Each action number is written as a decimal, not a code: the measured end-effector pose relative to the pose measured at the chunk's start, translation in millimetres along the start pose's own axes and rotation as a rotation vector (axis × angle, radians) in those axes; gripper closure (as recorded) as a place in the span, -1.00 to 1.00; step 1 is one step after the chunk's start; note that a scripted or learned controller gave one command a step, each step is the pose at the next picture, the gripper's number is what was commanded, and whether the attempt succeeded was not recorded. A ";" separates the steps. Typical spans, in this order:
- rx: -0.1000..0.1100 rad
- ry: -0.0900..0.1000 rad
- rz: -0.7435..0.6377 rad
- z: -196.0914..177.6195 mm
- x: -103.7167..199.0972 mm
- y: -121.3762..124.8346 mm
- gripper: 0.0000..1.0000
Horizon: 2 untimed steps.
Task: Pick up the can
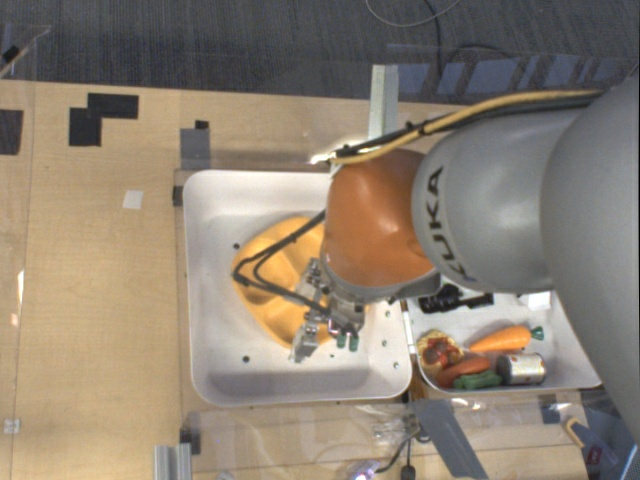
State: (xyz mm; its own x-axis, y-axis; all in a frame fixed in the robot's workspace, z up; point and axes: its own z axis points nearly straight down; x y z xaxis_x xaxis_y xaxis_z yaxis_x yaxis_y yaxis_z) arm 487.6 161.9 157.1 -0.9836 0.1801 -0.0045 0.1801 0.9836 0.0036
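Wooden bench — dark ribbed floor behind, black cable.

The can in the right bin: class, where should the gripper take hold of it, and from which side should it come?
Probably across its round body, from straight above. The can lies on its side near the right bin's front wall, with the carrot close behind and a green vegetable to its left, so side approaches look crowded. The gripper is over the left bin.

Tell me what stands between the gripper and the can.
The gripper is over the left bin, above a yellow plate. The can lies in the right bin, so the bins' shared wall and a carrot lie between them.
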 end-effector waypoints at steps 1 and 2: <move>-0.003 -0.008 0.026 -161.5 -23.3 -1.9 -1.00; -0.010 -0.020 0.019 -174.0 -25.1 0.7 1.00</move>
State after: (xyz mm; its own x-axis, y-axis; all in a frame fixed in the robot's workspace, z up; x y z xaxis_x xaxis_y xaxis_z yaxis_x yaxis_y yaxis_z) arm 511.5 157.6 331.2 -0.9797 0.1992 -0.0243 0.1989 0.9799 0.0138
